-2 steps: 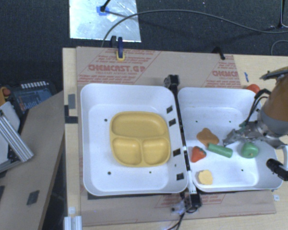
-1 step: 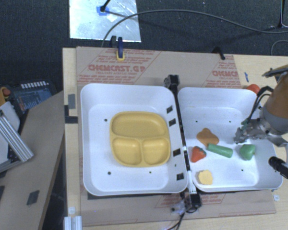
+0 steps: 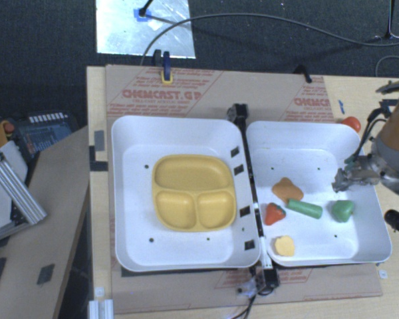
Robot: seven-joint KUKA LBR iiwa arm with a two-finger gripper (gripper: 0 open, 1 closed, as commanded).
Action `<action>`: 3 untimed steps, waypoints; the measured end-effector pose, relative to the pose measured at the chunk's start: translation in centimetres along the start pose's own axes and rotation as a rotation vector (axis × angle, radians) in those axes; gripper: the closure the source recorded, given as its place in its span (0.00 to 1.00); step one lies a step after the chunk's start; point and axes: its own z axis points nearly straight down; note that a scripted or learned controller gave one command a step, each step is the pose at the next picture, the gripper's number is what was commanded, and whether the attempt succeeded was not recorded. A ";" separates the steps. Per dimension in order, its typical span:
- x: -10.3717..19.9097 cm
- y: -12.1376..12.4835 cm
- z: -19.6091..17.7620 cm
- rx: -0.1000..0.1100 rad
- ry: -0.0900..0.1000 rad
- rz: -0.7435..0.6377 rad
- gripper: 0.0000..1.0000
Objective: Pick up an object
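Gripper (image 3: pixel 346 178) hovered at your frame's right, above the green piece (image 3: pixel 343 209); you couldn't tell its jaw state.

Red lettering reading "CHEMCAST" is showing twice on the protective sheet (image 3: pixel 206 88) covering the desk (image 3: pixel 96 98), behind the bins.
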 end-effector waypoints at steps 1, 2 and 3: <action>-0.1 0.2 -5.4 -0.001 -0.001 0.000 1.00; 5.8 1.1 -5.4 0.003 0.003 -0.006 1.00; 10.2 0.9 -5.2 0.005 0.003 -0.005 1.00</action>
